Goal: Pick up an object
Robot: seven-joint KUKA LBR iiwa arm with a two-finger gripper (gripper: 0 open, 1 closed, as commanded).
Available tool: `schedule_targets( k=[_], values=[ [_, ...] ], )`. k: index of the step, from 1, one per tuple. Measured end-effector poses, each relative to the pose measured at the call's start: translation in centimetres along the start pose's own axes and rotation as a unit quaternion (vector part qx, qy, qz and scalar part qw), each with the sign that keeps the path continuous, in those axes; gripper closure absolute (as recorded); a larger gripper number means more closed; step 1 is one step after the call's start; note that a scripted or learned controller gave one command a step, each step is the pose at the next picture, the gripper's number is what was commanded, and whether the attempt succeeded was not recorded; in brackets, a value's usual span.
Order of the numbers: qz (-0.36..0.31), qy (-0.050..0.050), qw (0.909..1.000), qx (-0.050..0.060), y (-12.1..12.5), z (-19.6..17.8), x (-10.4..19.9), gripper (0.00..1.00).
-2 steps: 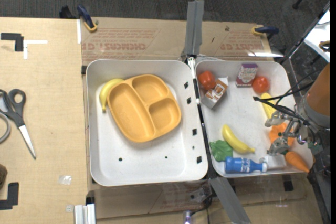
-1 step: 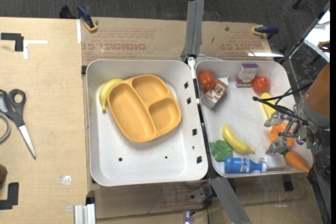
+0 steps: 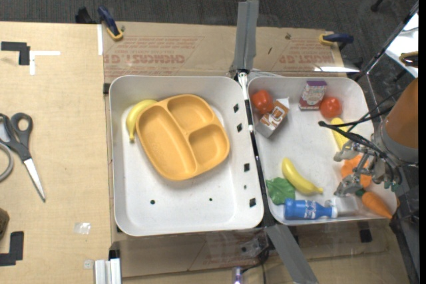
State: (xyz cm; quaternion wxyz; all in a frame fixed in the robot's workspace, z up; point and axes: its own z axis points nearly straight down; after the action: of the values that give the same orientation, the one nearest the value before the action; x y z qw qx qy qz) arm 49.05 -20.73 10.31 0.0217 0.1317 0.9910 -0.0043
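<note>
Objects for picking all lie untouched as far as can be judged, so the task looks to be at its approach stage, with the grasp and the lift left to do. Largest in view, the table (image 3: 46, 209) carries two white bins side by side. The left bin (image 3: 133, 209) holds an orange divided plate (image 3: 181, 135) with a yellow banana (image 3: 135, 118) tucked against its left edge. The right bin (image 3: 299, 156) holds the smaller things: a blue bottle (image 3: 307, 211) lying along the near wall, a second banana (image 3: 299, 177) just above it, a green toy (image 3: 279, 189) beside that, a small carton (image 3: 273, 120), two red fruits (image 3: 261, 100) and (image 3: 331, 106), a purple-topped packet (image 3: 313, 94) and an orange carrot (image 3: 377, 203) at the right corner. The claw (image 3: 356, 173) hangs low at this bin's right side, near the carrot; whether its jaws are parted or closed cannot be told, and nothing is seen lodged in them.
</note>
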Motion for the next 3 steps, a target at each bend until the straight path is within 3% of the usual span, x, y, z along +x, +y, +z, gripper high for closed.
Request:
schedule_targets(
  k=[1, 2, 3],
  values=[
    [0.014, 0.001, 0.9999, 0.000, -0.1, 0.0, 0.0, 0.00],
    [0.023, 0.001, 0.9997, -0.001, 1.5, 0.1, 0.5, 0.00],
    [-0.015, 0.019, 0.9997, -0.002, 1.8, 1.1, -1.6, 0.00]
  ],
)
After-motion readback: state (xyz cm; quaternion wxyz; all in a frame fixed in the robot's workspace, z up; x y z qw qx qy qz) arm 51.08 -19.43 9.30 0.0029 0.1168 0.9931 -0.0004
